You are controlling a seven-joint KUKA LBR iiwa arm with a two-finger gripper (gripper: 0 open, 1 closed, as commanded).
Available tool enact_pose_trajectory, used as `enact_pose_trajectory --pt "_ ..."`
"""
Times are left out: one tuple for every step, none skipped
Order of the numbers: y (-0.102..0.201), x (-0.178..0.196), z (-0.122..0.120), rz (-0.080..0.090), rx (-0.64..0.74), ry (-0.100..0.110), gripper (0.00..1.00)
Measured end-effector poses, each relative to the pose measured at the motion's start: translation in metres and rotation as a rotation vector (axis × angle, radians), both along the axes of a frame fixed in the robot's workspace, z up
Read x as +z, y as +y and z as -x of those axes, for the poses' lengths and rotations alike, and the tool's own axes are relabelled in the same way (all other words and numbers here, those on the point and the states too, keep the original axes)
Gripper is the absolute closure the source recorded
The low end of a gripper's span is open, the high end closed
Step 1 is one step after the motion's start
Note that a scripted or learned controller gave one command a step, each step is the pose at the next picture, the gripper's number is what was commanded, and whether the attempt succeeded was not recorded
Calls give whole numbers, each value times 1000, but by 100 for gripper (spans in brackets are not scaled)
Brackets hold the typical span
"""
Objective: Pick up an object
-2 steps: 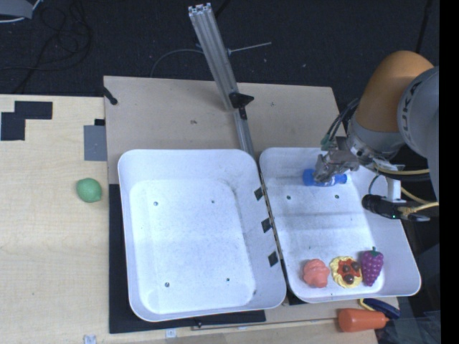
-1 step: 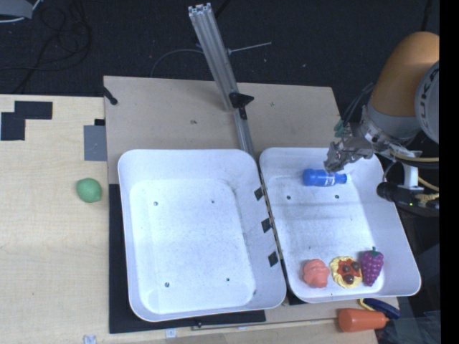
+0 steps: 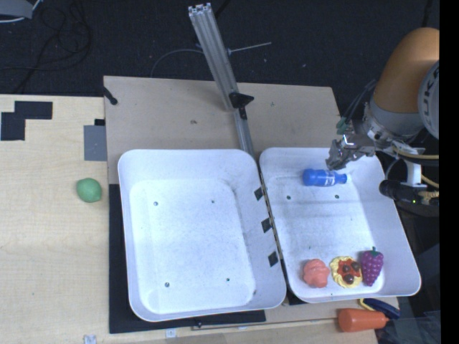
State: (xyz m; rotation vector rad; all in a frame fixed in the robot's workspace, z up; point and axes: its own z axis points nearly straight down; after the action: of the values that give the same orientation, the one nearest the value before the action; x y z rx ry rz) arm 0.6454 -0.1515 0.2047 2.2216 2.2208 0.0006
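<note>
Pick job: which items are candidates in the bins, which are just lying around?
In play:
gripper
blue bottle
pink toy
yellow toy
purple grapes

Lying about, outside the bins:
green ball
orange carrot

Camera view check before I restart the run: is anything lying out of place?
Yes: a green ball sits on the bench left of both bins, and an orange carrot-like toy lies outside the right bin's front edge.

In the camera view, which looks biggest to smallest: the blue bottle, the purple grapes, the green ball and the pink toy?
1. Blue bottle
2. Purple grapes
3. Pink toy and green ball: too alike to rank.
</note>
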Motion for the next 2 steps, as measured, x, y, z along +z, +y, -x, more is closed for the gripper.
enact_pose_trajectory --pt "45 14 20 -1 3 -1 100" --pt "86 15 30 -1 3 1 100"
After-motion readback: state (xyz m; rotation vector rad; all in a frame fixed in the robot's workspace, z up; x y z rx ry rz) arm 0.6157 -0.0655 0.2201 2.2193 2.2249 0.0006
